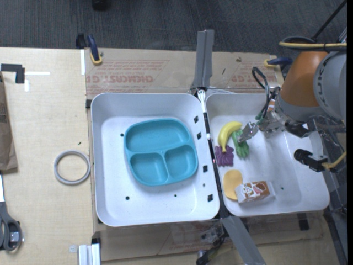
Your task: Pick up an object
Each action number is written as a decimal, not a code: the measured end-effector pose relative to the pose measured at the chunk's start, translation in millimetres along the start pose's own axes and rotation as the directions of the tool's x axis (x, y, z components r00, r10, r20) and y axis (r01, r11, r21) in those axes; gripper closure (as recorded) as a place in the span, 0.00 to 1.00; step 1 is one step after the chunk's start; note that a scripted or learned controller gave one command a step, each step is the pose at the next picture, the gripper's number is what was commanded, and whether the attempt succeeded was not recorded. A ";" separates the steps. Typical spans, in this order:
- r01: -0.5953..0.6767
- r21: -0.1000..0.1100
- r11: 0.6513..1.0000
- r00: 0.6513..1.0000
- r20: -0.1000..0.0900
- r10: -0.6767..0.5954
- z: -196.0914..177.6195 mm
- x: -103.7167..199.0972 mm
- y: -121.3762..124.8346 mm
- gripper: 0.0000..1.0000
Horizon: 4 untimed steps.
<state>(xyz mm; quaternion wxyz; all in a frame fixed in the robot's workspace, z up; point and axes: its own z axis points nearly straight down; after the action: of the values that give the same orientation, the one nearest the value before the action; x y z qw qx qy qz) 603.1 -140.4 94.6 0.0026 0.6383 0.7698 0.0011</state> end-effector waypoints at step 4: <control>-0.177 0.006 0.984 0.984 -0.002 0.177 2.7 23.4 11.9 0.00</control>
<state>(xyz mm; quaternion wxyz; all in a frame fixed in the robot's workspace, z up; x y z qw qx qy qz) 610.5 -115.1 91.9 -0.0004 0.7041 0.7101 -0.0004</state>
